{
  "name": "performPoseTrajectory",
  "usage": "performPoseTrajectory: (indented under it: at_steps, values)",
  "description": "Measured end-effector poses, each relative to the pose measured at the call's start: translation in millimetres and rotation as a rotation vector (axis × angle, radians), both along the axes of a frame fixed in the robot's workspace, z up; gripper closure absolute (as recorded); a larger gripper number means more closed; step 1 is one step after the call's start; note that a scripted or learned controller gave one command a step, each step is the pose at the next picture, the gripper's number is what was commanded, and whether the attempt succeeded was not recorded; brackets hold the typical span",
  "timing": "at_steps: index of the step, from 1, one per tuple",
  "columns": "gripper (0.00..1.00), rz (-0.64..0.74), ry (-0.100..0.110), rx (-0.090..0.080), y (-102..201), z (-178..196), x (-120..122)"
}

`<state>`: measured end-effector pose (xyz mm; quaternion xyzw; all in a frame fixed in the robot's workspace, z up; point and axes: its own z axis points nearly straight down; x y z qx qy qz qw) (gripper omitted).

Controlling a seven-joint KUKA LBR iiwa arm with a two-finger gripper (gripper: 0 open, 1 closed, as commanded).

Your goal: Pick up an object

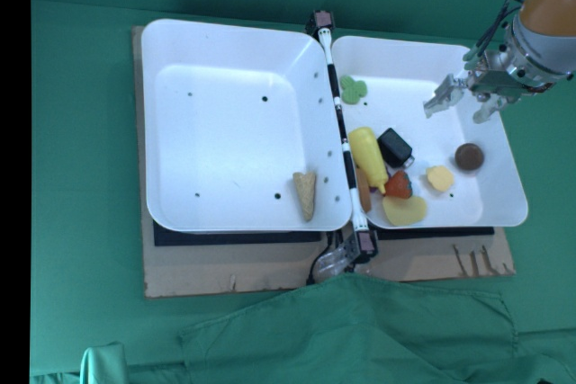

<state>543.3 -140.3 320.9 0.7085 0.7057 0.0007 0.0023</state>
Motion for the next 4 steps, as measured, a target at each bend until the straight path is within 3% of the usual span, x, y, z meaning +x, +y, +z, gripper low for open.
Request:
performPoseTrajectory:
  at_steps: [1, 2, 3, 4]
  values:
    - [0.00, -0.001, 0.007, 0.001, -4, -60, 4]
    - [0.00, 0.000, -0.005, 0.003, 4, -108, 2]
    - [0.00, 0.001, -0.019, -0.003, 2, -109, 5]
    - [1.00, -0.002, -0.025, -0.003, 2, -97, 7]
